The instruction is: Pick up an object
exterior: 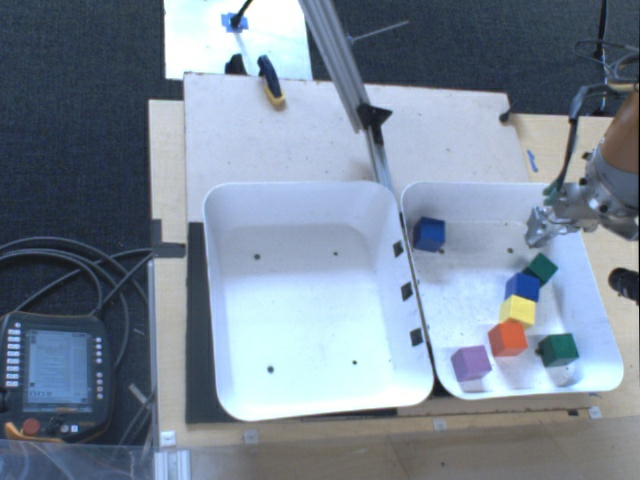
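Nearest me, at the desk's [300, 128] left front corner, a handheld control pad [55, 373] with a lit screen lies on the dark carpet, cables looping from it; its writing is too small to read. On the desk sit two white bins. The left bin [310, 298] has only small dark spots on its floor. In the right bin [480, 238], along the front, are a purple block [470, 362], an orange block [508, 338] and a green block [558, 348]. Behind them a yellow block [518, 310] touches a blue block [522, 287], with a dark green block [541, 267] just beyond. Another blue block [429, 233] sits alone near the left wall. The gripper [541, 227] hangs over the right bin's far right part, holding nothing; I cannot tell how it stands. Farther back, a metal pole [335, 48] slants over the desk.
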Available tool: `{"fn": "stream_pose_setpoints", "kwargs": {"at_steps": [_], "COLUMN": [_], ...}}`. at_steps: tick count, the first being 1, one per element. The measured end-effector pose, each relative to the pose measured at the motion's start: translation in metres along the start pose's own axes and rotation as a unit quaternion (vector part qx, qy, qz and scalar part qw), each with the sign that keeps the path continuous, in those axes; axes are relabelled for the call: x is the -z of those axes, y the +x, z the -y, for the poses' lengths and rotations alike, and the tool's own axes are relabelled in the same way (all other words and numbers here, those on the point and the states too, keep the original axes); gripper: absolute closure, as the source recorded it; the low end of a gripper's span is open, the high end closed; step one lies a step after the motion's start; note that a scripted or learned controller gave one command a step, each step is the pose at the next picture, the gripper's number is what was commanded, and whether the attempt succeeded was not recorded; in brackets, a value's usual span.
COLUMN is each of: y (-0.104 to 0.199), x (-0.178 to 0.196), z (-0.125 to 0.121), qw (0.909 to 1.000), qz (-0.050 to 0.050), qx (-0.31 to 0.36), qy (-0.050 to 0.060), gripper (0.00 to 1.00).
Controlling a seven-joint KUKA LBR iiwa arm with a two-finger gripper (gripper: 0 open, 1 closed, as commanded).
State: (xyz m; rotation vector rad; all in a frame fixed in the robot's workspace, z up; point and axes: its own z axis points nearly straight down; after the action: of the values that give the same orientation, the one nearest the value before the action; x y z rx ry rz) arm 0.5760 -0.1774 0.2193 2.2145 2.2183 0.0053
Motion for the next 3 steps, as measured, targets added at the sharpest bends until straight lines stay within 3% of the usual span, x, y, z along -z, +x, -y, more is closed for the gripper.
{"fn": "stream_pose_setpoints", "kwargs": {"at_steps": [1, 3], "y": [-0.005, 0.106], "x": [0.065, 0.039], "z": [-0.002, -0.019], "qw": [1.0, 1.0], "qz": [0.0, -0.002], "qx": [0.001, 0.005], "qy": [-0.001, 0.003], "gripper": [1.0, 1.0]}}
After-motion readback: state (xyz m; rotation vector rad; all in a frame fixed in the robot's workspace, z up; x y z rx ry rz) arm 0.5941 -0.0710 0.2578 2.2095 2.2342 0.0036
